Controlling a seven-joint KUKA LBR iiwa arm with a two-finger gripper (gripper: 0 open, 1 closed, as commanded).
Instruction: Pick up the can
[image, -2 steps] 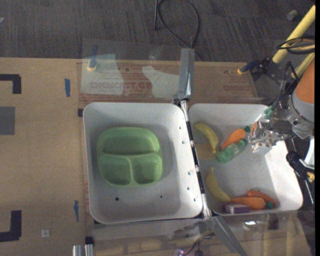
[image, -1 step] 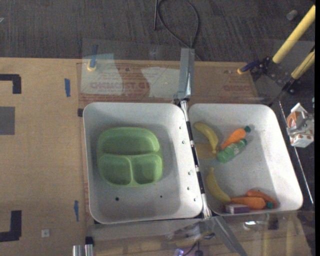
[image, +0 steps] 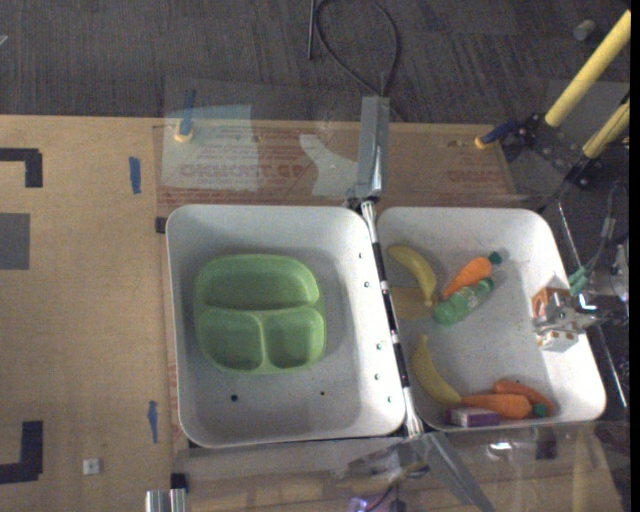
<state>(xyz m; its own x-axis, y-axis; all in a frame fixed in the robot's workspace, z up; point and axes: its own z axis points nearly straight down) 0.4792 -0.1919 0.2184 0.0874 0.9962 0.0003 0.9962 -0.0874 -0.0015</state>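
Purple-and-white small block (image: 472, 417) lies nearest, against the front wall of the right-hand shallow white bin (image: 520, 222). Just behind it are two orange toy carrots with green tips (image: 510, 400) and a yellow toy banana (image: 433, 372).

Further back, hard against that bin's right wall, is a small orange-and-silver cylinder lying on its side (image: 554, 318). Blurred, but I take it for the can.

Handling, as a judgement: a small can should be stiff and light to middling in weight, and it will not crush. Its smooth curved sides are likely slippery, and on its side it may roll. Best hold is across the round body at mid-length, closing square to its axis. The wall close beside it leaves little room on that side.

Looks: orange band on the left part, pale silver-white toward the right. No label can be read.

Grey metal and cable sit at the rim right beside the can; probably the claw (image: 583, 300). Whether it is wide, narrow or holding anything, I cannot tell.

Beyond, mid-bin: a green plastic bottle (image: 460, 302), another orange carrot (image: 470, 275) and a second yellow banana (image: 415, 270). In the left white bin (image: 200, 400) is a green divided plate (image: 258, 312).
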